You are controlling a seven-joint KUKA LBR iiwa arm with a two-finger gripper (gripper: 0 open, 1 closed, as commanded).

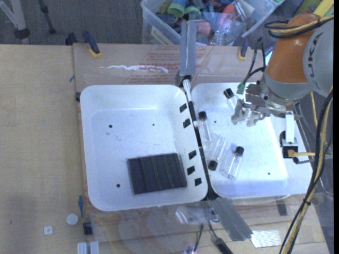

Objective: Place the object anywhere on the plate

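Clear vials (233,160) lie below-left of gripper (248,115), apart.

A pale wooden bench (37,142) spreads left of the two white bins (106,105). Beyond its far edge lies grey carpet (95,9), where a clear tub (212,9) of bright plastic toys stands. Light is even.

One fixed camera looks down at a slant on both bins (140,97); I reach in from its right.
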